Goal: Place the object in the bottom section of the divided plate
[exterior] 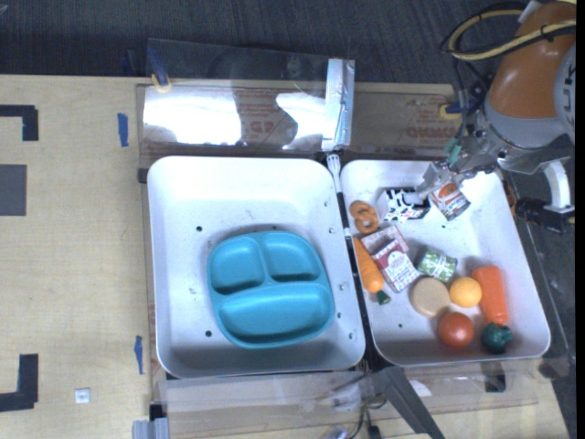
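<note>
A blue divided plate (270, 288) lies in the left bin (174, 199), with two small sections at the top and one wide section at the bottom. My gripper (445, 183) hangs over the upper part of the right bin (526, 300). It is shut on a small red and white packet (450, 199), which tilts just under its tips. The plate's sections hold nothing.
In the right bin lie a black and white item (402, 205), a pretzel-like ring (364, 215), a carrot (369, 271), a red and white packet (394, 262), a green can (437, 264), a beige disc (429, 295), an orange (465, 292), a tomato (456, 328) and an orange pepper (493, 294).
</note>
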`<move>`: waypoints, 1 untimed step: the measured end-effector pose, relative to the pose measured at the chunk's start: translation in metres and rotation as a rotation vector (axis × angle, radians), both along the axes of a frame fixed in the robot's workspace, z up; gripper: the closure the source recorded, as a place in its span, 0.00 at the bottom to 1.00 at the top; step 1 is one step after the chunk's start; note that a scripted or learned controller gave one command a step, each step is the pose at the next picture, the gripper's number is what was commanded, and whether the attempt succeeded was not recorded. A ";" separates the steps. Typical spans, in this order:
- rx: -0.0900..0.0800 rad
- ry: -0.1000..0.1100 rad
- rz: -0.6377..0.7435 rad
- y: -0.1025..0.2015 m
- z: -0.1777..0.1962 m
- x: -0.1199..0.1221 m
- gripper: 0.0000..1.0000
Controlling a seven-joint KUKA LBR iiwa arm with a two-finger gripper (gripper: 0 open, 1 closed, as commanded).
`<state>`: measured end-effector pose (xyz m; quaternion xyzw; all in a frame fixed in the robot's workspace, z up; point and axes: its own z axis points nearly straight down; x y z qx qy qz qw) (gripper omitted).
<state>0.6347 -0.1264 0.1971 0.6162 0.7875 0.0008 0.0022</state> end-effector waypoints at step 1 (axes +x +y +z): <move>0.000 0.000 0.000 0.000 0.000 0.000 0.00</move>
